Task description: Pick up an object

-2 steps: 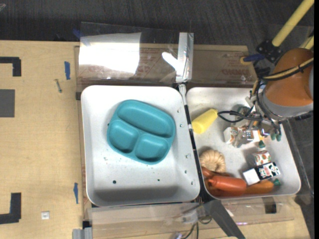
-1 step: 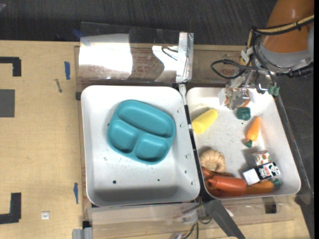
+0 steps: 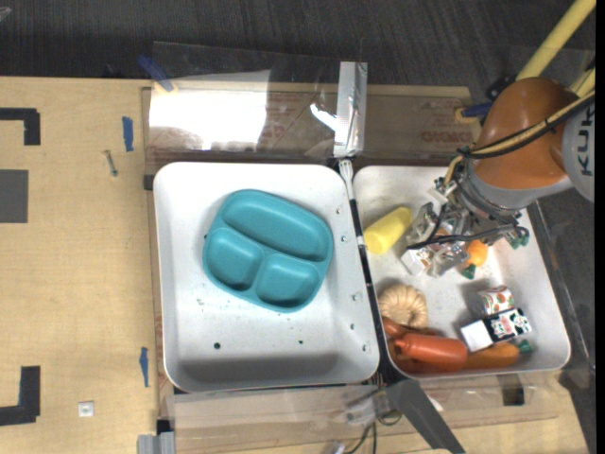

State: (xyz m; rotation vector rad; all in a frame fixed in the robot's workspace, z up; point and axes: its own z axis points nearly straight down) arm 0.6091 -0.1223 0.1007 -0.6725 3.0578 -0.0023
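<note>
1. I see the grey arm with its orange band [image 3: 515,135] reaching in from the right, over the upper part of the right-hand shallow white bin [image 3: 553,282].
2. The two-finger gripper [image 3: 452,239] hangs low in that bin amid wires and metal parts; I cannot tell from this angle how it is set or whether it has hold of anything.
3. Just below the gripper lies a small white and orange object [image 3: 444,256], too cluttered for me to identify, and I cannot tell whether the two touch.
4. A yellow rounded block [image 3: 388,230] lies just to the left of the gripper, near the bin's left wall.
5. A beige ribbed, shell-like object [image 3: 403,303] sits below the gripper, toward the bin's lower left.
6. A long orange-red carrot-shaped toy [image 3: 435,349] lies along the bottom wall, well apart from the gripper.
7. Two small white printed cubes [image 3: 499,315] rest at the lower right, beside the carrot-shaped toy.
8. The left-hand shallow white bin [image 3: 180,253] carries a teal plastic divided plate [image 3: 267,247], tilted, far from the gripper.
</note>
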